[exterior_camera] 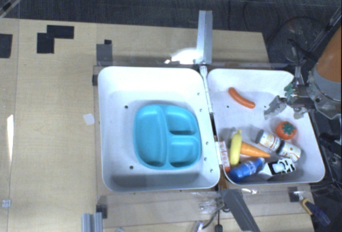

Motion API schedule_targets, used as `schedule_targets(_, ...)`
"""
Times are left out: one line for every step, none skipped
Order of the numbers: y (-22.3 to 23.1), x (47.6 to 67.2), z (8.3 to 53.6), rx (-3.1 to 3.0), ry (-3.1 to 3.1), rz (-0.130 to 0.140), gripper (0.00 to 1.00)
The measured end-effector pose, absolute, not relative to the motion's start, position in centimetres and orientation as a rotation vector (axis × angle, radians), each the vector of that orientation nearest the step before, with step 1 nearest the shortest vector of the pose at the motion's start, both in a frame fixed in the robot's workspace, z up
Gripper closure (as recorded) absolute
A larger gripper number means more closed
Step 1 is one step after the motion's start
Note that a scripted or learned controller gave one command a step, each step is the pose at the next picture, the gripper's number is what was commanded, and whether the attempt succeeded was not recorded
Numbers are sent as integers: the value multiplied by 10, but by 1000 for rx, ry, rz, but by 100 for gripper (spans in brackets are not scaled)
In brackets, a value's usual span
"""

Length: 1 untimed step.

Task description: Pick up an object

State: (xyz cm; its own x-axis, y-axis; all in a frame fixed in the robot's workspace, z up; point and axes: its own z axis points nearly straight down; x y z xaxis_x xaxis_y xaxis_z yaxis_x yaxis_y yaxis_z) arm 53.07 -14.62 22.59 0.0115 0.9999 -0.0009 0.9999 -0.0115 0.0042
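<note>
Over the right white bin (235, 78), the metal tool (287, 106) is seen with its fingers spread wide, nothing between them. Below it, a round orange tomato toy (286, 129) is found. Beside are a curved sausage (241, 98), a yellow banana (235, 147), and a smooth blue compartment tray (166, 136) in the left bin (115, 118).
</note>
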Motion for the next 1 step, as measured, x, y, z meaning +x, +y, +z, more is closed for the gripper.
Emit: schedule_targets(-156,489,98,2292,2139,7,0)
